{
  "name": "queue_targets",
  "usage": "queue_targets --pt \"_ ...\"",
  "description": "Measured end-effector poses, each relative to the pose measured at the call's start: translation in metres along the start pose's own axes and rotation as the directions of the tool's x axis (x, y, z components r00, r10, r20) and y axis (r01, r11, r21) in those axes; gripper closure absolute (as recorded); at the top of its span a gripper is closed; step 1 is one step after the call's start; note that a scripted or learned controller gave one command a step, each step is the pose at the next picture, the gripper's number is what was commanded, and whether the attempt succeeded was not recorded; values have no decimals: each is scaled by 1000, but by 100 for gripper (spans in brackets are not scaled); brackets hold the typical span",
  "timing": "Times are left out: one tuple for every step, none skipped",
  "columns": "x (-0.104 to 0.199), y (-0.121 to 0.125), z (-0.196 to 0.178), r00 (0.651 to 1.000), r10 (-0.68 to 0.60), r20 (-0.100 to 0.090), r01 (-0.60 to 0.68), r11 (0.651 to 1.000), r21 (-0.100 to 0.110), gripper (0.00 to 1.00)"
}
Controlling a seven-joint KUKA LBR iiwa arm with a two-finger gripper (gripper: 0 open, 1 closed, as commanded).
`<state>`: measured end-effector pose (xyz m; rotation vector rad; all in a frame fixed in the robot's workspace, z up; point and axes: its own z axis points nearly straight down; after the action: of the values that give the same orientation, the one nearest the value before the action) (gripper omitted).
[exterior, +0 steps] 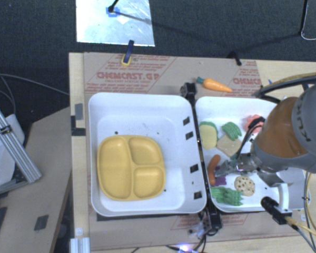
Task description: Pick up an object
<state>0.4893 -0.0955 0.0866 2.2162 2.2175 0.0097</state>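
Observation:
My gripper (227, 167) hangs low over the middle of the right bin (263, 105), at the end of the grey arm with the orange band (279, 128). Just left of it lies a red sausage (213, 164), and a tan slice of bread (227, 146) lies just above it. A cookie (244, 184) sits below and to the right of the gripper. Green leafy pieces (226, 195) lie at the bin's front edge. A yellow-green piece (208, 133) and a green piece (231, 129) lie further back. The arm hides the bin's right part.
The left bin (142, 104) holds a yellow divided plate (130, 166). A carrot (214, 84) lies on the cardboard behind the right bin. A reddish item (252, 121) peeks out beside the arm. A blue and yellow tool (128, 53) lies at the back.

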Motion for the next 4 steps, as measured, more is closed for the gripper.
queue_targets --pt "5 31 0 1000 -2 6 2 1000 2 0" --pt "1 51 1 1000 -4 0 4 1000 4 0" --pt "-20 39 1 1000 1 0 -1 1000 4 0" --pt "65 75 -103 1000 -13 -4 13 1000 -6 0"
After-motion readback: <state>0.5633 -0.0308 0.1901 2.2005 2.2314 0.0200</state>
